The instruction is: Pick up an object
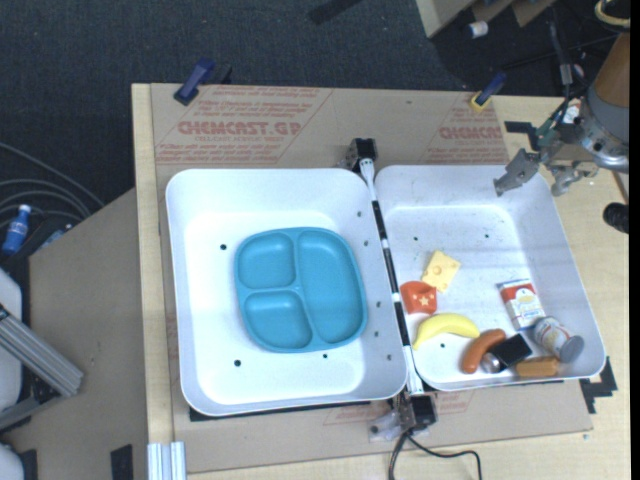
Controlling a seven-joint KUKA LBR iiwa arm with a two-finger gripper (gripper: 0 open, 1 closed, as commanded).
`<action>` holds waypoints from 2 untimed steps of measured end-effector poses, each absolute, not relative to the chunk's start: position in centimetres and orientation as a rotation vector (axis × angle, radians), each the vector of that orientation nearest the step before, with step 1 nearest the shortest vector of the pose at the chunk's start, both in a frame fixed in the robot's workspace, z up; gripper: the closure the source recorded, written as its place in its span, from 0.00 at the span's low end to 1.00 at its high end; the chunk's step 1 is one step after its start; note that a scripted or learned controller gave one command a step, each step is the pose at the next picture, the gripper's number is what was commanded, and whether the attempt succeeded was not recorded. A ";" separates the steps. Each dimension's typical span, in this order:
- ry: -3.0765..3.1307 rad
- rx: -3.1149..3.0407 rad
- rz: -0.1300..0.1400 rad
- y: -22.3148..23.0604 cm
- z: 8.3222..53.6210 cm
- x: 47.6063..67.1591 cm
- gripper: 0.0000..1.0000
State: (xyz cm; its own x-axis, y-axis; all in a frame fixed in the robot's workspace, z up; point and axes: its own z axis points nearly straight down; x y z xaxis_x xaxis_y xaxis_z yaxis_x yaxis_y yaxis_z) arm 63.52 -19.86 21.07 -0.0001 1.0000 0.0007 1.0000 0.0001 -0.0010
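- arm enters from the right; gripper (533, 173) sits over the far right corner of the right bin (470, 193), above the rim area.
- jaws look spread apart, nothing between them.
- left bin (200, 268) holds a blue divided plate (299, 289), three compartments, lying flat near the middle.
- right bin contents are gathered in the near half, well apart from the gripper:
- yellow cheese wedge (441, 269), just beside a red piece (419, 296) near the bin's left wall.
- yellow banana (446, 327) just below the red piece.
- orange-red sausage (483, 348) touching the banana's right end, with a black block (511, 351) beside it.
- small red-and-white carton (521, 302) toward the right wall; a grey bottle-like item (555, 337) just below it.
- brown stick-shaped item (537, 368) at the near edge.
- both bins rest on a cardboard-covered tabletop (250, 128) with red print.
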 end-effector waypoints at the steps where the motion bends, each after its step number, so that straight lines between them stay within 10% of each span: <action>1: -2.221 -2.219 0.001 -17.7 8.4 65.9 0.00; 2: -2.226 -2.220 0.000 -17.7 9.6 66.1 1.00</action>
State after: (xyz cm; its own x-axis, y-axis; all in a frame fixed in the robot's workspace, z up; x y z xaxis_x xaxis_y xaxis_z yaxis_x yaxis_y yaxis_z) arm 66.06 -17.70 9.58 -0.0025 1.0000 -0.0015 1.0000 0.0025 0.0012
